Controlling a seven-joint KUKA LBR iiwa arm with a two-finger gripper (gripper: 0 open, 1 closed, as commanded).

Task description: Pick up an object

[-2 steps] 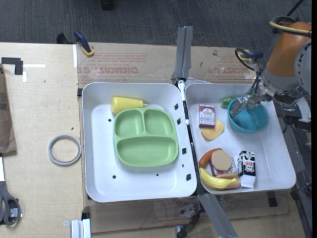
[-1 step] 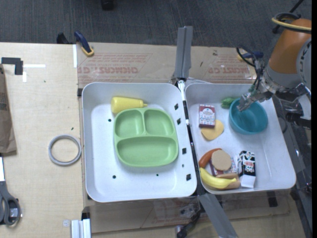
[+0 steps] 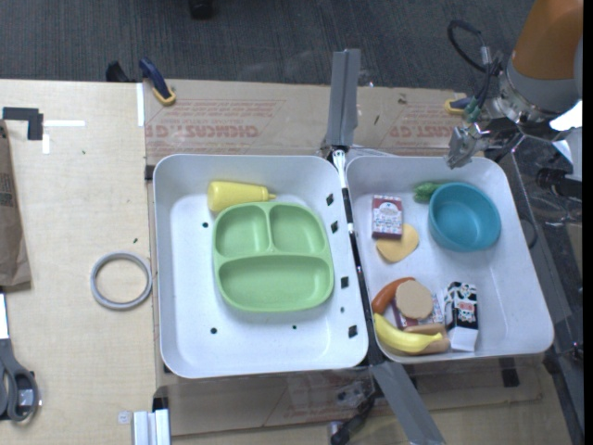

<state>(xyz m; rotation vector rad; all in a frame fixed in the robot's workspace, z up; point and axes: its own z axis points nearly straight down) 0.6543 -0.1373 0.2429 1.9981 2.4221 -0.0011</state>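
The pincer (image 3: 460, 153) hangs at the frame's upper right, its state impossible to tell; the blue bowl (image 3: 464, 216) lies just below it, toward lower frame.

Both bins, the left bin (image 3: 176, 276) and the right bin (image 3: 519, 276), look like smooth white plastic with a soft sheen. The green divided plate (image 3: 273, 256) and the blue bowl (image 3: 464, 216) are matt plastic, smooth all over. The yellow banana (image 3: 408, 338) is glossy, catching light along its curve. The small red box (image 3: 386, 217) and the milk carton (image 3: 461, 315) look like printed card. The bench (image 3: 74, 211) has a pale wood-like surface, matt, and brown cardboard (image 3: 241, 123) lies behind the bins. The ring (image 3: 121, 279) looks like grey plastic.
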